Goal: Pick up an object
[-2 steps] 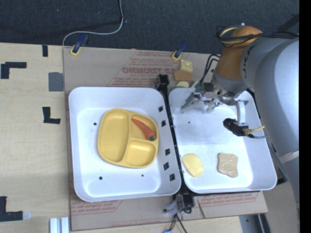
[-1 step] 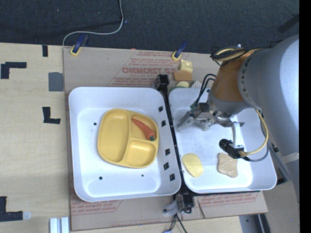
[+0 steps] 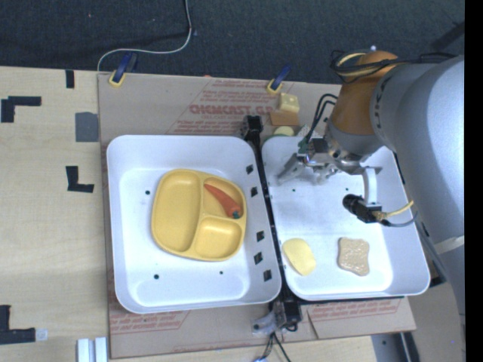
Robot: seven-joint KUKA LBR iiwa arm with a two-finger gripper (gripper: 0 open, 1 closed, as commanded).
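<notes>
Wood table [image 3: 45, 225], dark carpet behind, two white bins on cardboard. Right bin [image 3: 407, 274]: yellow piece [image 3: 299, 256], tan toast [image 3: 353, 256]. Left bin: yellow tray [image 3: 181, 217], red pepper [image 3: 224, 199]. End effector [image 3: 290, 170] over right bin, grip state unclear.

Bench [image 3: 45, 202] under two white bins [image 3: 128, 277]

Red printed lettering on flat brown cardboard sheet [image 3: 219, 105] under the two bins, upside down, partly covered by bin rims and too blurred to read with certainty. More faint red print along cardboard's lower edge near bottom of left bin, illegible. No other readable text, labels, brands or numbers anywhere.
</notes>
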